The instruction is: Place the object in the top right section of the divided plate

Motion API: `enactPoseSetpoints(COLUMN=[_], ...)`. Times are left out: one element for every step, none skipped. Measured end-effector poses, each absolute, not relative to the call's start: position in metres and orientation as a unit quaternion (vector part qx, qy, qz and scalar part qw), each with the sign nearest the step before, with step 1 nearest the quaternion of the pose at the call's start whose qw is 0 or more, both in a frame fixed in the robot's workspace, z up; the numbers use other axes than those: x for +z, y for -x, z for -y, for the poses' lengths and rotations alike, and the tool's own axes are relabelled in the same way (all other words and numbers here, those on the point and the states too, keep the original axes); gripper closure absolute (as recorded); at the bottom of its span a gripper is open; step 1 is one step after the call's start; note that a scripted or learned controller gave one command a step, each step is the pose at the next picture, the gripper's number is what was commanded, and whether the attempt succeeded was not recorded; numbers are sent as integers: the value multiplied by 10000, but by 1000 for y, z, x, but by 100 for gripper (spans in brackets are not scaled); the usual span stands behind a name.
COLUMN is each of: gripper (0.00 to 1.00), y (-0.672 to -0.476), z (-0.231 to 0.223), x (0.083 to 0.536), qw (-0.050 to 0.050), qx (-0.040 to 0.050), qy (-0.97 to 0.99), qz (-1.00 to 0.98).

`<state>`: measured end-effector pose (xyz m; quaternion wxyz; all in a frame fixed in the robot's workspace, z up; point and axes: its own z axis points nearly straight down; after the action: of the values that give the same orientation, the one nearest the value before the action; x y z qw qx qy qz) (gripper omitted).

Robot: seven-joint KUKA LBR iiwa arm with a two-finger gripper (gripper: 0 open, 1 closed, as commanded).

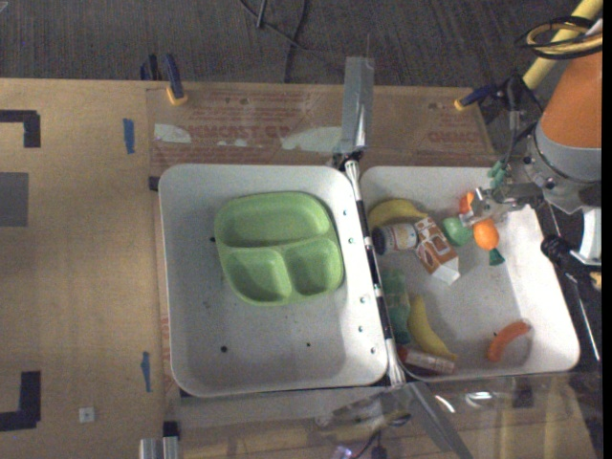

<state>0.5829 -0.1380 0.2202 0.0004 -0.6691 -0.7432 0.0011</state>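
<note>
A green divided plate (278, 247) is seen in the left bin (191, 342). At three o'clock from it, the gripper (486, 220) is poised over the right bin (545, 338), and a small orange object (486, 235) is gripped between its fingers, above the clutter.

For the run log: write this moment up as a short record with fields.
plate: green divided plate in the left bin, all three sections bare
right bin: two bananas, a small bottle, a carton, an orange carrot-shaped piece, other small items
gripper: over the right bin's upper right part, close to a small orange piece and a green one
grasp: cannot tell
task status: nothing placed on the plate yet
</note>
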Motion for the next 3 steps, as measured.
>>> enactPoseSetpoints(gripper=[100,100,100], y=[-617,-603,-639], z=[96,107,44], x=[135,149,182], qw=[18,32,6], qx=[19,27,12], qy=[7221,7151,6626], qz=[6918,6991,7490])
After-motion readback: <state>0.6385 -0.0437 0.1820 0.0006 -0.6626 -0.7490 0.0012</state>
